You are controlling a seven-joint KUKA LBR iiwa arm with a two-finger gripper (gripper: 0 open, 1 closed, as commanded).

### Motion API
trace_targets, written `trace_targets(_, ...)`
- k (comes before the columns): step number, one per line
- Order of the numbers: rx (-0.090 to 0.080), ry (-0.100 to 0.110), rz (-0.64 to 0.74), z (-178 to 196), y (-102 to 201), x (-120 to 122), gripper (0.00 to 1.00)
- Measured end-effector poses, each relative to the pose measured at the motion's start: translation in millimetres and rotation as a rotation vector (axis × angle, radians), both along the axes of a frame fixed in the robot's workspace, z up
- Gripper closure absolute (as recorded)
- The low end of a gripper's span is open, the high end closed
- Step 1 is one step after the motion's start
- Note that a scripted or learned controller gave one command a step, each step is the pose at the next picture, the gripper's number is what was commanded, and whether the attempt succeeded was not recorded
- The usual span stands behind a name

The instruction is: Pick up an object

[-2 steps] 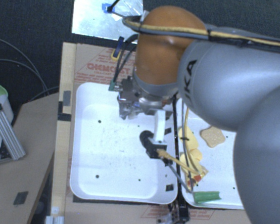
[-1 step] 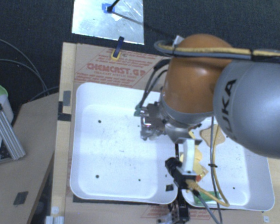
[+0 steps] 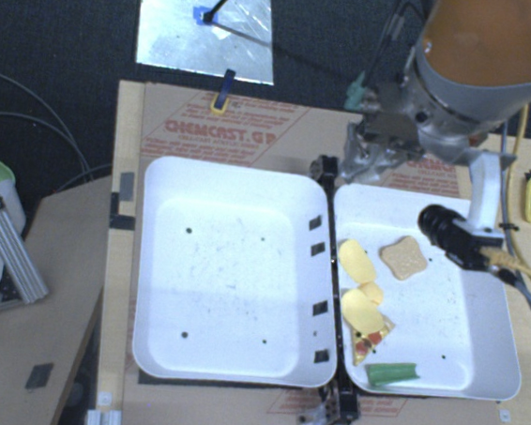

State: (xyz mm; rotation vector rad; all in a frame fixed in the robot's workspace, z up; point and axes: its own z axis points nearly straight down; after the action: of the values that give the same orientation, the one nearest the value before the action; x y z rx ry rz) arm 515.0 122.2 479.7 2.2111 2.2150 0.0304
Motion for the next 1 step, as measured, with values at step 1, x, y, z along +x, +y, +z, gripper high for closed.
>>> trace_targets(1,-0.008,0.032,-0.001,-129.0,13.2,24.6,1.0)
